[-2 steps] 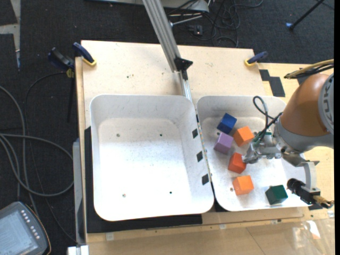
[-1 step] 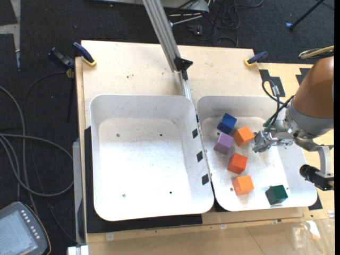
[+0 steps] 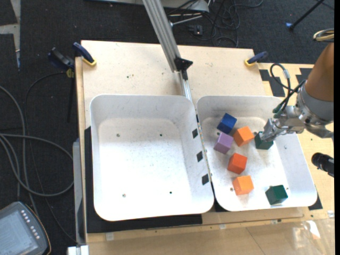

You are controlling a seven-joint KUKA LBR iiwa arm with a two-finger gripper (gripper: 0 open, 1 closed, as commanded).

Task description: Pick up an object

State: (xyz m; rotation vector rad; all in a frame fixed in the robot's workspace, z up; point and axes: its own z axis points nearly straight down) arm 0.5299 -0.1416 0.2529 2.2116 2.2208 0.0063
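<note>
Right white plastic bin point(image 3: 297, 166), nearest first: dark green cube point(image 3: 276, 194), orange cube point(image 3: 243, 184), red-orange cube point(image 3: 237, 162), purple cube point(image 3: 223, 142), second orange cube point(image 3: 244, 135), blue cube point(image 3: 227, 123). The gripper point(image 3: 265, 138) clasps a small dark green block point(image 3: 262, 142) beside that orange cube.

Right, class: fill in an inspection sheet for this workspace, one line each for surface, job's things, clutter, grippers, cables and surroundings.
Surface: pale bench bearing a left bin and a right bin side by side.
Job's things: all in the right bin: blue cube, purple cube, three orange cubes, green cube, dark green block at the gripper.
Clutter: nothing seen.
Grippers: gripper low over the right bin, at the dark green block; grasp cannot be judged.
Cables: black cables on the floor at left and behind the bench.
Surroundings: clamps at the bench's far corners; metal rail; dark floor.
</note>
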